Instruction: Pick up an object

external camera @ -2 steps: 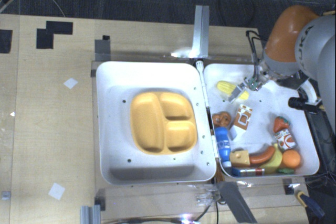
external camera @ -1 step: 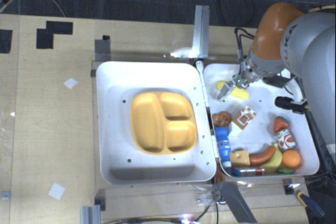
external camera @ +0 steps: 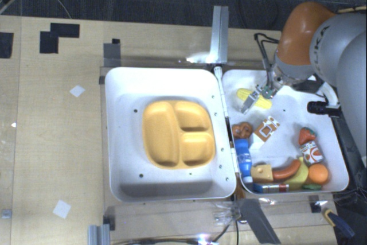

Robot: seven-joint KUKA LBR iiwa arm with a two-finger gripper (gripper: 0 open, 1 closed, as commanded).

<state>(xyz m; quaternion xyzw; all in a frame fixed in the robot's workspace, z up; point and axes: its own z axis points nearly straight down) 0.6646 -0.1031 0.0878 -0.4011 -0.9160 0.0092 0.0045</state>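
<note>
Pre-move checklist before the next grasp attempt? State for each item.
1. Pincer is over the right bin: ok.
2. Target under it: yellow object sits right at the tip: ok.
3. Object actually held between the fingers: cannot tell.
4. Room around the target: the orange-and-white box and pretzel lie apart from it: ok.
5. Left bin holds a yellow divided tray, resting flat: ok.
</note>
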